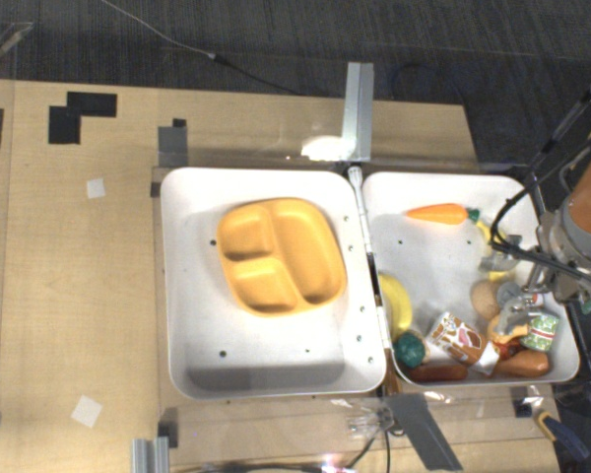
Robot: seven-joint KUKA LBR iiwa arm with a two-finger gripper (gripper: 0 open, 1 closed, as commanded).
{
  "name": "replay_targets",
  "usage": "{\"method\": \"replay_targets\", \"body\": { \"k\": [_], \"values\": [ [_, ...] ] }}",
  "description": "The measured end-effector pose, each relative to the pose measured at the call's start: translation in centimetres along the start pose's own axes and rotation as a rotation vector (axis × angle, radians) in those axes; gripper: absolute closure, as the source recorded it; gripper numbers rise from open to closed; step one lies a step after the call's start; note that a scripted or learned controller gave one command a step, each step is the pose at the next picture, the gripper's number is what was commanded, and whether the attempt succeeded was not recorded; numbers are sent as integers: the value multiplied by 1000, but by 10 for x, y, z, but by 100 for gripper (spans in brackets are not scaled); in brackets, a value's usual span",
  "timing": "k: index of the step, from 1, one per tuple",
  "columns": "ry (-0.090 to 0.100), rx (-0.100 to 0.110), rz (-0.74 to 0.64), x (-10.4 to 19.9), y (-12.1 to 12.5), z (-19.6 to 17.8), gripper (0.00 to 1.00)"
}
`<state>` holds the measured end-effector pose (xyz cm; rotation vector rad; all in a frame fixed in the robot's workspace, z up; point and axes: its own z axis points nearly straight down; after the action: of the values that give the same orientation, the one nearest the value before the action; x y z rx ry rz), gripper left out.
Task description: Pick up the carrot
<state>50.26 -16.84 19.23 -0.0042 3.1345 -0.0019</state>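
— Can you see what the metal two-finger gripper (520,308) is doing?

— Barely. It's low over the clutter in the right shallow white plastic bin (414,249); I cannot tell its state, the tips blur into the packets.

— And the smooth orange tapered carrot with a green top (437,213)?

— One carrot, lying alone near that bin's far wall, well apart from the gripper.

— The left shallow white plastic bin (192,294)?

— One glossy yellow plate with three compartments (276,254).
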Motion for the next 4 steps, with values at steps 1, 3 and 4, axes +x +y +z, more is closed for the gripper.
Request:
{"method": "replay_targets", "body": {
  "k": [1, 3, 4],
  "values": [
    [-12, 4, -29, -53, -1, 102, 0],
    [-8, 3, -378, -166, 41, 102, 0],
    [-10, 5, -529, -170, 68, 102, 0]
  ]
}}
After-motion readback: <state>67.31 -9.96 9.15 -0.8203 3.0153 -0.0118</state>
